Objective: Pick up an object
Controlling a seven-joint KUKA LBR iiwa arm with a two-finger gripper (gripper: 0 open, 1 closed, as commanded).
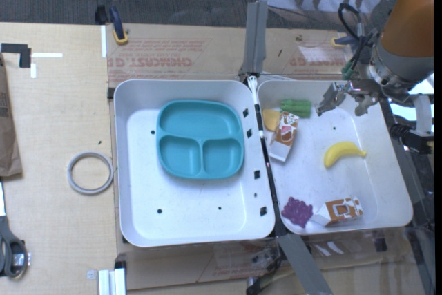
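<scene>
Purple grapes at near edge, banana lengthwise left-right, tips down

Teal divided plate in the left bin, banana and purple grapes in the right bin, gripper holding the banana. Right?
Not quite. The camera view shows the gripper near the right bin's far edge, apart from the banana, which lies on the bin floor. The teal divided plate and purple grapes are as stated.
</scene>
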